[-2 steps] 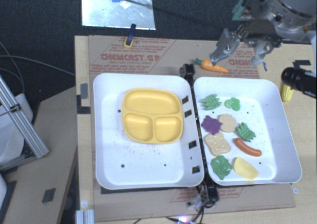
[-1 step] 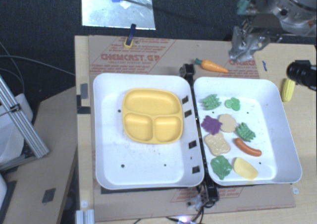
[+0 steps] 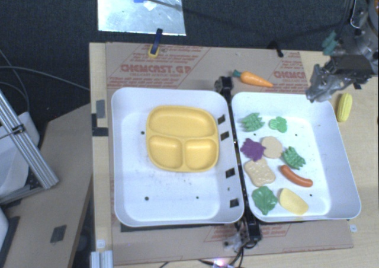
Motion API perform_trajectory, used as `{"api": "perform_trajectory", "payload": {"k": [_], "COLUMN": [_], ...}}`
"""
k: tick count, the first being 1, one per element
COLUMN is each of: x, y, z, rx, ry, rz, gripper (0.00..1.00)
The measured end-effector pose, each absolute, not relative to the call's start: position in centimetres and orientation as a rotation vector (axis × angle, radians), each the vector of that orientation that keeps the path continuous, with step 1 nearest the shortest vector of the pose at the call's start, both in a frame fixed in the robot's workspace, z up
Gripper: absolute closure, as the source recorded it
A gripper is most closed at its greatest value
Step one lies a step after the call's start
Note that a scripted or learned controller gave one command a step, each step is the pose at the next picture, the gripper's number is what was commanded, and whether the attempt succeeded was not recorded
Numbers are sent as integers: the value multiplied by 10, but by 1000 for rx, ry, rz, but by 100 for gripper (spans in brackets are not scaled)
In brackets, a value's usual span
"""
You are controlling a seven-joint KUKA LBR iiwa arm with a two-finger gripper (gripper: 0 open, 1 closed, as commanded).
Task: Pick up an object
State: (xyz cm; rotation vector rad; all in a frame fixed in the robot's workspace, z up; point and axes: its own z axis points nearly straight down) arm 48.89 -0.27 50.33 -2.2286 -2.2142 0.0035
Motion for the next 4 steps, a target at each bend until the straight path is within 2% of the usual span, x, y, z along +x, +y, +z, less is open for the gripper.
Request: {"api": "perform_trajectory", "payload": {"k": [1,2,3,4], "x": [486,563,544,546], "y": [-56,-59,7,2], "z": [375,297,230,234], "rx": [-2222,-2220,-2207,-2220], "ry": [-2211,-2223,-2226,-2224], "rz": [12,3,4,-2], "gripper": [100,100,100,0]}}
